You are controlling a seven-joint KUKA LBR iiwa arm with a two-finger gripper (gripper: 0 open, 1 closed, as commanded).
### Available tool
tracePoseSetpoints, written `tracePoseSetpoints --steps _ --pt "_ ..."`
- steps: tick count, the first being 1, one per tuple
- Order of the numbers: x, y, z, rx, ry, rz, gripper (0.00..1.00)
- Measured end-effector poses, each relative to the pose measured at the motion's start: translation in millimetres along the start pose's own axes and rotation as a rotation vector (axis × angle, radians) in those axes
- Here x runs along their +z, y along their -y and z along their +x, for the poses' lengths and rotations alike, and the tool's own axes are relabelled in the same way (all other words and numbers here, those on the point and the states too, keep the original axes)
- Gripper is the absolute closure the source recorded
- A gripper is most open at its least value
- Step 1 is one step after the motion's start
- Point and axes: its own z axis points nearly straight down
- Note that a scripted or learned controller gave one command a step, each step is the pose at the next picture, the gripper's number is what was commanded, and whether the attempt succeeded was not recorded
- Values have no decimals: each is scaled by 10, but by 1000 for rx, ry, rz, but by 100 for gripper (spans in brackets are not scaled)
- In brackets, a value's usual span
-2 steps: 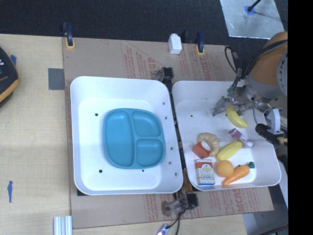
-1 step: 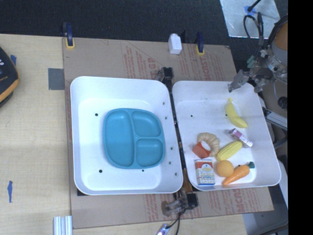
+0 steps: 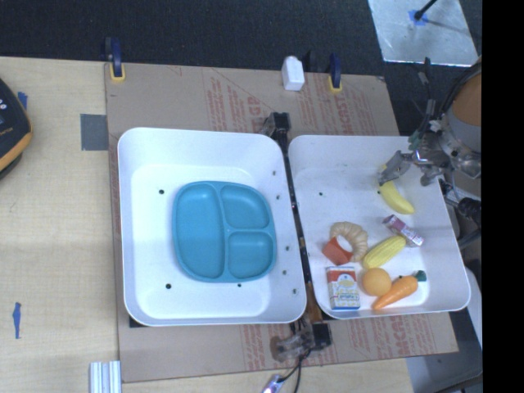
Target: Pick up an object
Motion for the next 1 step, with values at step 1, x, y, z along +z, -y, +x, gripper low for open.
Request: tracePoseSetpoints --steps 1 --pt "646 445 5 0 -1 1 0"
